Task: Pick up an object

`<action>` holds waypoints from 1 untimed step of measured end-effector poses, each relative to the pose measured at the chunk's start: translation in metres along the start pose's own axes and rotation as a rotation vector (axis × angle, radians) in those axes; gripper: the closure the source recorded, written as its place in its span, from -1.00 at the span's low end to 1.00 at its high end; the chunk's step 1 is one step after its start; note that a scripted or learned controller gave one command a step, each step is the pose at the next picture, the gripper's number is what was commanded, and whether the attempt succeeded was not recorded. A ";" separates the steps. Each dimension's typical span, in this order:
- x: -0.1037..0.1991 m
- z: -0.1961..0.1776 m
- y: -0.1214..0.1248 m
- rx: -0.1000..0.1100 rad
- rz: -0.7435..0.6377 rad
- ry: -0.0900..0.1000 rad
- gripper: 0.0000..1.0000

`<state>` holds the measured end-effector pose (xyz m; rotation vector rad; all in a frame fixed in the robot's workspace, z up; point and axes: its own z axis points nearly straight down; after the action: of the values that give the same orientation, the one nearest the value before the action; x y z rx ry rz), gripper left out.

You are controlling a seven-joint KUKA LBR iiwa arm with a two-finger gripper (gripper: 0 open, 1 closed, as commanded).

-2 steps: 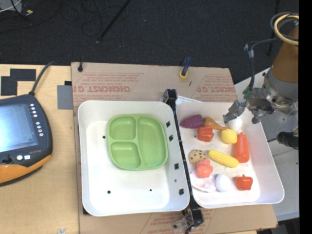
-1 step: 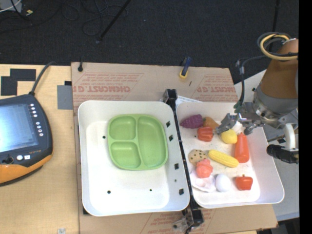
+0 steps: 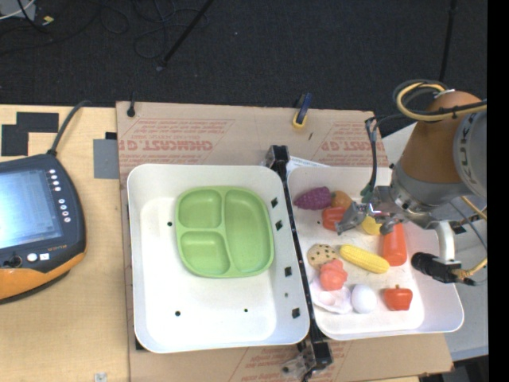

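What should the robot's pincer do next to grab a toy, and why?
Probably go straight down a little. The pincer sits among toys in the right bin, beside the red toy and purple grapes, with nothing seen between its fingers.

We seem to be in a robotics lab: the grey-and-orange arm reaches over two white bins on cardboard, a teach pendant lies beside them, and cables trail across dark carpet.
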<state>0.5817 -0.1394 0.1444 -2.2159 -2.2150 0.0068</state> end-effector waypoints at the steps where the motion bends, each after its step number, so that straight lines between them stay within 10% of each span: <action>1: 0.003 0.054 0.000 -0.002 -0.002 -0.001 -1.00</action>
<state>0.5811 -0.1364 0.0908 -2.2153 -2.2187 0.0052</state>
